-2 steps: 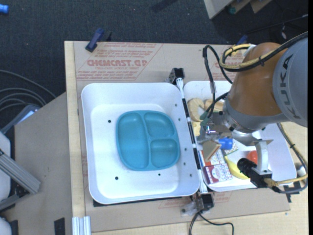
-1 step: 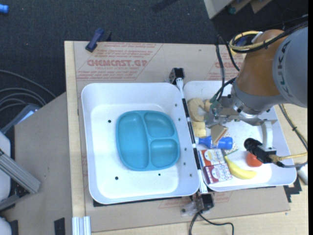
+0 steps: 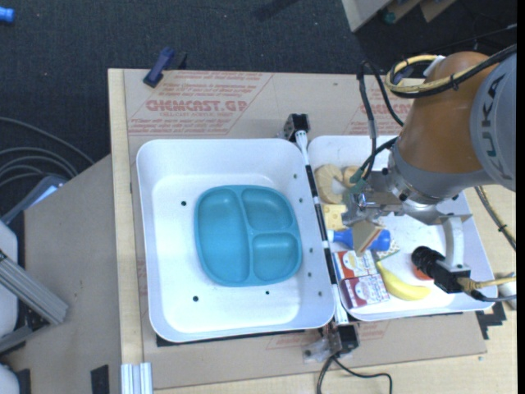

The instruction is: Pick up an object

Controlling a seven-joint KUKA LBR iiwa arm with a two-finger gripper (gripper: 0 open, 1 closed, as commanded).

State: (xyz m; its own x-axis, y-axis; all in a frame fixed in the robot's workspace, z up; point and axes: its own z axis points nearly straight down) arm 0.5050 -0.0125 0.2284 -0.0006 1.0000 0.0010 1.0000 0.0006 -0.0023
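- White bins stand side by side on a brown board (image 3: 205, 101) with red print; the left bin (image 3: 152, 220) is the larger in the camera view.
- Teal plate (image 3: 246, 235) with three compartments lies flat in the middle of the left bin, apart from all its walls.
- Grey arm (image 3: 447, 130) with the orange band reaches in from the right and covers much of the right bin (image 3: 344, 144).
- The gripper (image 3: 362, 212) hangs over the left part of the right bin, near the wall that the two bins share. Whether it is released or clenched I cannot tell, and I see nothing held in it.
- A blue object (image 3: 361, 238) lies in the right bin just below the gripper in the view; whether they touch is not clear. A small orange piece (image 3: 382, 241) is just beside it.
- A tan rounded thing (image 3: 330, 183) lies at the far side of this bin, and a yellow flat piece (image 3: 334, 217) is between it and the blue object.
- A red and white packet (image 3: 365, 284) lies at the near side, with a banana (image 3: 406, 286) just beside it on the right.
- A small dark blue thing (image 3: 162, 66) lies at the far left corner of the board, well apart from the bins.
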